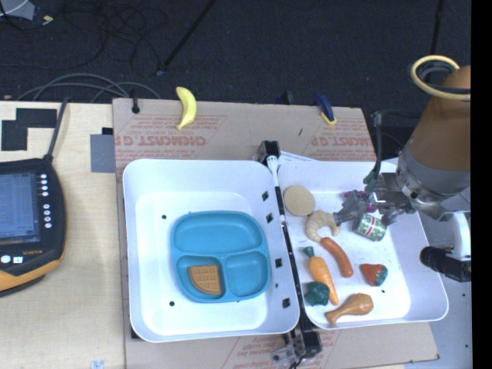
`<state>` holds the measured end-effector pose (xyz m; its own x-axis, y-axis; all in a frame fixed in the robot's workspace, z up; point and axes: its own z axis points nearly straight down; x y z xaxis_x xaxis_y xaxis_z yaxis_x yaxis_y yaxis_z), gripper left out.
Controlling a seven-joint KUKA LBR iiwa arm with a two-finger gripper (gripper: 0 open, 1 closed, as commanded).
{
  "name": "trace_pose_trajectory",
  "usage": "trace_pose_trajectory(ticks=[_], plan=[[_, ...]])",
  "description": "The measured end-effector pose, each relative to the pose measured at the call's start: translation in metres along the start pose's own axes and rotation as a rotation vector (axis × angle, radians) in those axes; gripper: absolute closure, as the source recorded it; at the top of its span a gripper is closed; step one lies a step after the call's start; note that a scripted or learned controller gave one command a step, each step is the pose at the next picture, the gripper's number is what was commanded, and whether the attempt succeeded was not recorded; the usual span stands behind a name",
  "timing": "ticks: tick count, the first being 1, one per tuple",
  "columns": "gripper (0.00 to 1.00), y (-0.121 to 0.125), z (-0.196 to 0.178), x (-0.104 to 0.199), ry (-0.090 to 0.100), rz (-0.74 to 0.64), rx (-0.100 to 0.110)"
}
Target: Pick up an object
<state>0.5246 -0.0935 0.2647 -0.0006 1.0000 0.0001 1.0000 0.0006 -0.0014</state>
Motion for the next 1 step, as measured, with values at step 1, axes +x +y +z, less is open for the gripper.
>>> trace_pose_trajectory(ticks=[1], plan=[[0.00, -0.0153, 0.1462, -0.0185, 0.003, 0.002, 0.017]])
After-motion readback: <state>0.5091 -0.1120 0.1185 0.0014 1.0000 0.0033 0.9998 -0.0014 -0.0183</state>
